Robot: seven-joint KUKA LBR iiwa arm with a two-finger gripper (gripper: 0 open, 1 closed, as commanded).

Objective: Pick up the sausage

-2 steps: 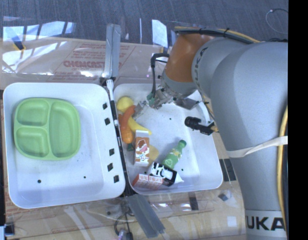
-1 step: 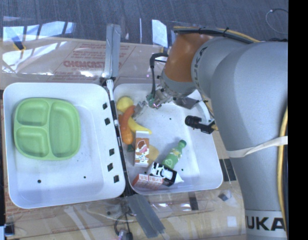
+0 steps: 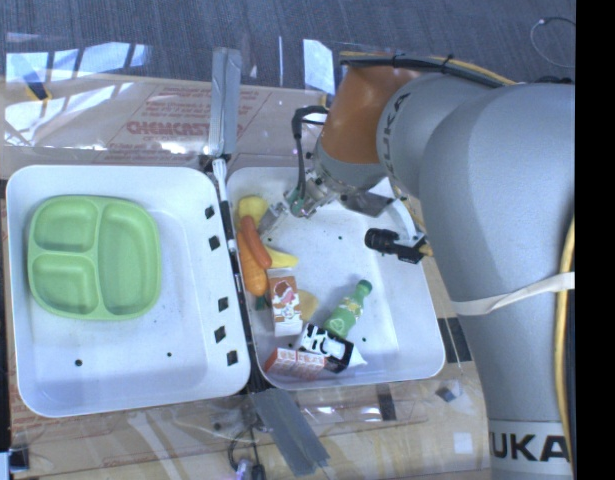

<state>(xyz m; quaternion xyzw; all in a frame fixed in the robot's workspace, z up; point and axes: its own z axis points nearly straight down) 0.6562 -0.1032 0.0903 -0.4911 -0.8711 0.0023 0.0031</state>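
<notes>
Sausage (image 3: 249,241) — a slim, reddish-orange link with rounded ends and a smooth skin, lying lengthwise along the left wall of the right bin (image 3: 402,318). It sits just left of and below the gripper (image 3: 299,204), close but not touching it.

Gripper — small, dark metal, at the end of the grey arm (image 3: 467,168) with its orange band (image 3: 359,113), hanging low over the upper left part of the right bin. How far it is spread cannot be told from this angle; nothing is seen held in it.

Yellow piece (image 3: 252,207) — rounded, directly left of the gripper, touching the sausage's upper end.

Orange piece (image 3: 256,280) — carrot-like, below the gripper, continuing the sausage's line downward along the same wall.

Small yellow item (image 3: 283,260) — just right of the sausage's lower end.

Small carton (image 3: 285,302) — red and white print, below the gripper.

Green bottle (image 3: 347,313) — tilted, below and to the right of the gripper, its base over a black-and-white packet (image 3: 325,346).

Green divided plate (image 3: 93,256) — three compartments, in the left bin (image 3: 117,368), well apart to the gripper's left.
</notes>
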